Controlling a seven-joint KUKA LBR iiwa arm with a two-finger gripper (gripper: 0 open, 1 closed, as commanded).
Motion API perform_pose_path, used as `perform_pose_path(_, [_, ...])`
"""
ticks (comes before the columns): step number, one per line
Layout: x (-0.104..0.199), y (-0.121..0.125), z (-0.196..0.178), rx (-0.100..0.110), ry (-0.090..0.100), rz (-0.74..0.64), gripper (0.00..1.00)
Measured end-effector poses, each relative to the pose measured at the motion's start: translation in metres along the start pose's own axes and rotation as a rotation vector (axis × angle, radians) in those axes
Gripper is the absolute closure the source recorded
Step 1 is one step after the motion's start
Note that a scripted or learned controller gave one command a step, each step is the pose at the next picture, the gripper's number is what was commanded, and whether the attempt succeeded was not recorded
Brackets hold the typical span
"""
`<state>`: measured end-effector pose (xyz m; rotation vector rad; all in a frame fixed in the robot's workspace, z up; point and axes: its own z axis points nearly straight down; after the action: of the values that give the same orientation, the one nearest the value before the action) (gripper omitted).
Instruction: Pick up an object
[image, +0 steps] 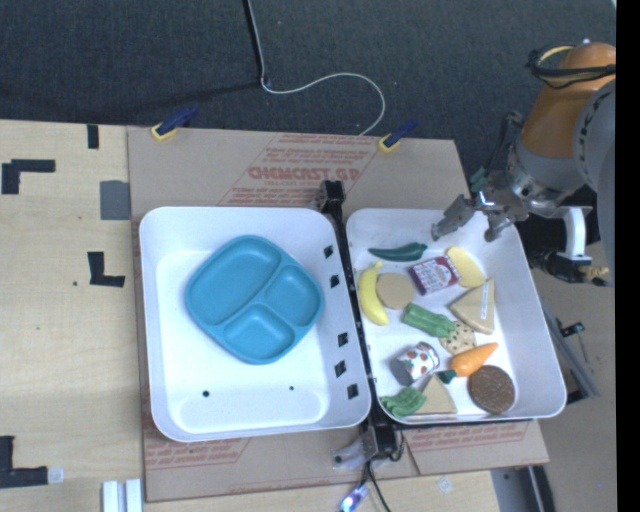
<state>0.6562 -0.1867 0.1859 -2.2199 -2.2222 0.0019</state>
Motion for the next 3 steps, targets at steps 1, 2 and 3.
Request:
perform_pose_path(1, [0.041, -0.022, -0.111, -0.011, 0.0, -0.004, 0.0])
perform_pose_path(2, [0.038, -0.023, -0.114, -0.001, -0.001, -0.001, 1.0])
perform_pose_path(3, [0.066, -0.089, -0.046, 0.01, 0.003, 0.001, 1.0])
